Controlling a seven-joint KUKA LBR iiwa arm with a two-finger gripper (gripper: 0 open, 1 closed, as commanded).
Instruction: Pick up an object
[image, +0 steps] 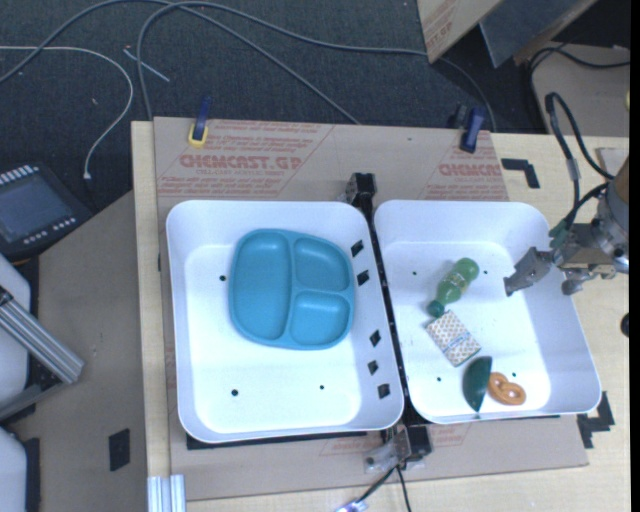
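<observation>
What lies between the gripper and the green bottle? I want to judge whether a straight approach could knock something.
Nothing visible does. The gripper sits over the right bin's right side, and only bare white floor separates it from the green bottle. The patterned packet and pretzel lie nearer the camera, off that line.

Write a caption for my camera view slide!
Tool hovers over right bin of toys; blue plate sits in left bin.
</observation>
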